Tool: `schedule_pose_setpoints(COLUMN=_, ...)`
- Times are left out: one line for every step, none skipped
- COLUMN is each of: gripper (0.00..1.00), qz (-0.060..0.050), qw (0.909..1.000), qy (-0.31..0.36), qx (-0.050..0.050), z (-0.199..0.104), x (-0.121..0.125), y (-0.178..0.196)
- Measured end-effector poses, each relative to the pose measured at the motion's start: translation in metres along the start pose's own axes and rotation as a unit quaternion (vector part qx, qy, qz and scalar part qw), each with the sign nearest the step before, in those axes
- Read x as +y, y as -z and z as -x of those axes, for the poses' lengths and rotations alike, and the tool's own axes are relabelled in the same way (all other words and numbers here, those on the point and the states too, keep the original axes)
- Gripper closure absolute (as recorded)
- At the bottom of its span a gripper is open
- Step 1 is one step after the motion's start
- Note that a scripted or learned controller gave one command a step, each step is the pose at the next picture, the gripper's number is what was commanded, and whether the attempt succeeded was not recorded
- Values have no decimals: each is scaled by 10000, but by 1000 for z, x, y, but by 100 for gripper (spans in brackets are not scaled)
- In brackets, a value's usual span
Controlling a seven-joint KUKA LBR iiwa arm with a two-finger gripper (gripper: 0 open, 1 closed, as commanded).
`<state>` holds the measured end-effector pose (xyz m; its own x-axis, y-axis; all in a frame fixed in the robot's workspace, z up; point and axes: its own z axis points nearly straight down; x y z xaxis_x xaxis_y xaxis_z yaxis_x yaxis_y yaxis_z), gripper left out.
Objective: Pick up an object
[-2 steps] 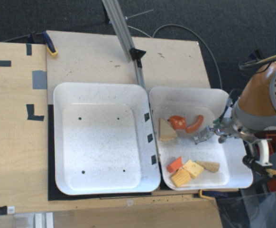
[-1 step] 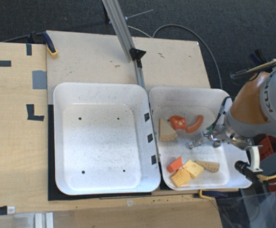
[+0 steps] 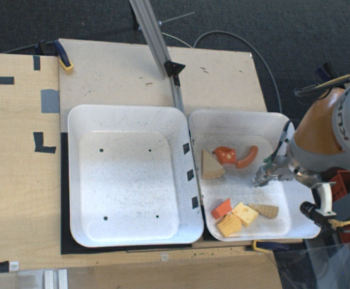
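While the gripper (image 3: 264, 176) hangs low in the right bin (image 3: 238, 120) (finger state I cannot tell), nothing looks held, so next it must close on the sausage (image 3: 247, 157) just left

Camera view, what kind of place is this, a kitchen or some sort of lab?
Most likely a robotics lab bench, not a kitchen: a grey and orange robot arm reaches over two white bins, toy food pieces lie in the right one, and tape marks dot the wooden bench.
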<state>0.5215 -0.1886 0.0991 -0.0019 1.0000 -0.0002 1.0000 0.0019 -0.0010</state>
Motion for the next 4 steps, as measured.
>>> schedule_pose_setpoints(gripper=100, qz=29, qw=10000, qy=-1, qx=-8, z=0, x=8, y=61)
schedule_pose_setpoints(gripper=100, qz=34, qw=10000, qy=0, qx=-10, z=1, x=8, y=125)
schedule_pose_setpoints(gripper=100, qz=17, qw=10000, qy=-1, qx=-4, z=0, x=9, y=155)
schedule_pose_setpoints(gripper=100, qz=2, qw=10000, qy=21, qx=10, z=-49, x=7, y=159)
